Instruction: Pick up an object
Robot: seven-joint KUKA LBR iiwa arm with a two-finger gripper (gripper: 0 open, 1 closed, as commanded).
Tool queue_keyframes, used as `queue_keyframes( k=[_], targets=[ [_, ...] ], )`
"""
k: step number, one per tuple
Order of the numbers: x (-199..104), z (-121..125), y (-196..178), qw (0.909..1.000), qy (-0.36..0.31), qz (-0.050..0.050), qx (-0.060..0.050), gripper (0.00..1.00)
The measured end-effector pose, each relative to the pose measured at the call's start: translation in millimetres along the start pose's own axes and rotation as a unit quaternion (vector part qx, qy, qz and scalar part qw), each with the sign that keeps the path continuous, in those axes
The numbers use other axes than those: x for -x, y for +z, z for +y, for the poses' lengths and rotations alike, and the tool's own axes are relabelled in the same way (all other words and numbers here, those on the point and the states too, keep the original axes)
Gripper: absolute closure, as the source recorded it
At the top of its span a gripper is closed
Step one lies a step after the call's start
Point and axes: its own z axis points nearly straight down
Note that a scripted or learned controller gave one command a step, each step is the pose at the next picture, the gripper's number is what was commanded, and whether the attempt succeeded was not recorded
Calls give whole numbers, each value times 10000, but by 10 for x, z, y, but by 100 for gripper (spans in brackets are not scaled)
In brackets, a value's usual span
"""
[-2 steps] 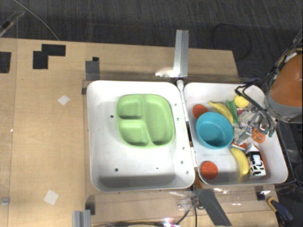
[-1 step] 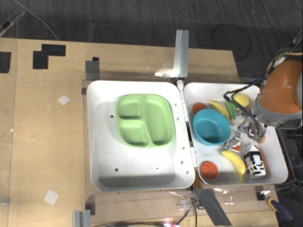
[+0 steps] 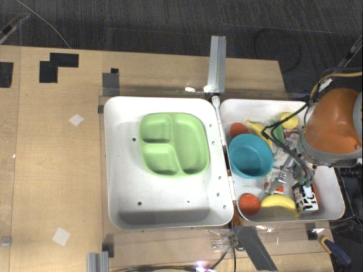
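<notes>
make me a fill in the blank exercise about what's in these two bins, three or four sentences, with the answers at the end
1. The green divided plate lies in the ____ bin as the camera sees it.
2. The bowl in the right bin is ____ in colour.
3. The green plate has ____ compartments.
4. Near the right bin's front edge, a yellow banana lies beside a round ____ fruit.

Missing words: left; blue; three; red
</notes>
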Motion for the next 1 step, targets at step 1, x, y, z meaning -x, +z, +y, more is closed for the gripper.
queue_keyframes(
  k=[1],
  targets=[
    [-67, -63, 10, 10000, -49, 30, 36, 0]
  ],
)
